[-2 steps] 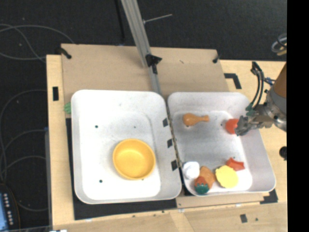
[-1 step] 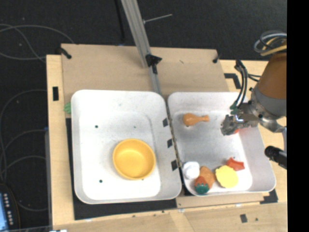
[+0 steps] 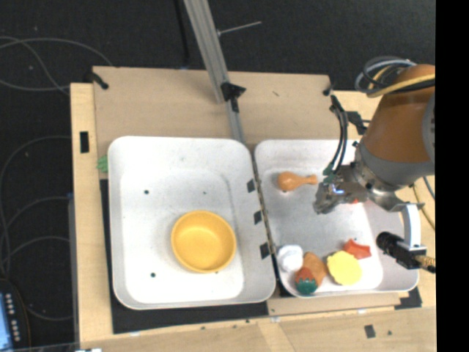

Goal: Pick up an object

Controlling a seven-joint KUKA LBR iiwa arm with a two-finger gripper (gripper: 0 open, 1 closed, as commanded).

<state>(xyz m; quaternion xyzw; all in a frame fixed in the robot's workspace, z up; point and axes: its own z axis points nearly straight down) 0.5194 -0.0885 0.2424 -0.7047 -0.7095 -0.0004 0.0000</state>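
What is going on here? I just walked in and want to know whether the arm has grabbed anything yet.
The arm's gripper hangs over the right bin, just right of an orange drumstick-shaped toy. Nothing can be seen held in it. A cluster of small toys sits in that bin's near corner: a yellow piece, a red piece, a white piece. The left bin holds a yellow bowl.

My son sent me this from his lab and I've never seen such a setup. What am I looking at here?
One camera above the bench looks down at a slant. The grey and orange robot arm reaches in from the right, its gripper over the right white bin. That bin holds an orange drumstick-shaped toy and, near its front edge, a white piece, an orange and green piece, a yellow piece and a red piece. The left bin holds a yellow bowl. I see nothing held.
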